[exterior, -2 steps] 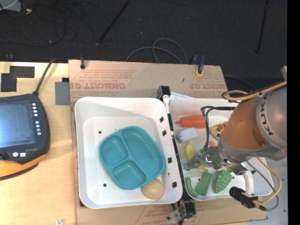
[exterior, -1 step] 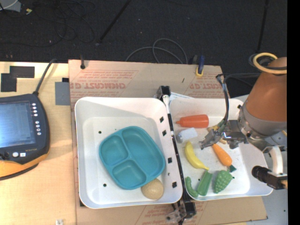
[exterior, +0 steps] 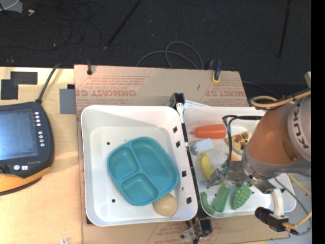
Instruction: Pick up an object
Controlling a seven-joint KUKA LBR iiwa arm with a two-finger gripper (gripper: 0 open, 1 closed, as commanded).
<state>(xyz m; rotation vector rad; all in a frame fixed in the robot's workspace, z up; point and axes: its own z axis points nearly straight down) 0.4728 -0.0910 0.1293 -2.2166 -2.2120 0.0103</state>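
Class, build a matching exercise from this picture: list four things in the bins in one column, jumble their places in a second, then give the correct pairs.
Things:
1. teal divided plate
2. orange carrot-shaped toy
3. beige round thing
4. yellow banana-shaped toy

Places:
A. far end of right bin
B. middle of left bin
C. right bin, near the divider, just left of the gripper
D. near edge of left bin, touching the plate

Pairs: 1-B, 2-A, 3-D, 4-C

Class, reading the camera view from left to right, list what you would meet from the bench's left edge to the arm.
Black touchscreen pendant → teal divided plate → yellow banana-shaped toy → orange-banded arm.
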